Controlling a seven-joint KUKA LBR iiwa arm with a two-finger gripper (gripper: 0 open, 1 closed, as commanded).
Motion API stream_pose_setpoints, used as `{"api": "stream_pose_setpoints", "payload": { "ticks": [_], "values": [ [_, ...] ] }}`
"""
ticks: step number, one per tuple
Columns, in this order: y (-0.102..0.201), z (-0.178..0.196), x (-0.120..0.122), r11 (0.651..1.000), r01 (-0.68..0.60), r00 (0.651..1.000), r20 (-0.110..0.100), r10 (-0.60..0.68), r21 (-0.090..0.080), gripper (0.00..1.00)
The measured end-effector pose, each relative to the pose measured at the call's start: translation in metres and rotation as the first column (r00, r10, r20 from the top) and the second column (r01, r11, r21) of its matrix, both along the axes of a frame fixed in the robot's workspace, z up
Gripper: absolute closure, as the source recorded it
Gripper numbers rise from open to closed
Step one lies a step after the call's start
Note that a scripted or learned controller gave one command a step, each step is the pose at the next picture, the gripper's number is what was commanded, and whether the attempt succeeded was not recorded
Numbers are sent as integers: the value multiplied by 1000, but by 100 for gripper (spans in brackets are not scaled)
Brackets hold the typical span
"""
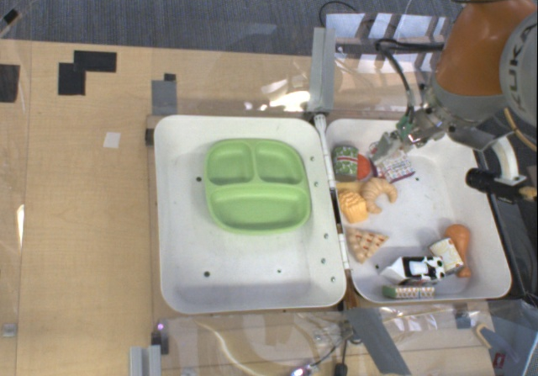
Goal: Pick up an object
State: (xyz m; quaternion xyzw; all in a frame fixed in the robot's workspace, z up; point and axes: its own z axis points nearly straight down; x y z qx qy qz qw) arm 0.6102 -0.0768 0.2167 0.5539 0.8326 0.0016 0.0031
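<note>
The right bin (437, 198) holds several small things. At its back left stand a green can (345, 161) and a red piece (363, 166), with a pink-and-white packet (395, 169) just to their right. A croissant (378, 191) and a yellow block (354, 208) lie below them. My gripper (388, 145) hangs low over the back of this bin, just above the packet and beside the can. I see nothing held in it.
A waffle-like wedge (366, 242), a cow-patterned carton (418, 267), an orange drumstick shape (458, 240) and a green bar (408, 291) lie toward the right bin's front. A green divided plate (256, 185) sits in the left bin (181, 265). The arm crosses the back right.
</note>
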Motion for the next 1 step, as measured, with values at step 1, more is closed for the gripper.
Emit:
{"api": "stream_pose_setpoints", "payload": {
  "ticks": [1],
  "values": [
    [62,-9,60,999,50,999,-2,-50,2,100]
  ]
}}
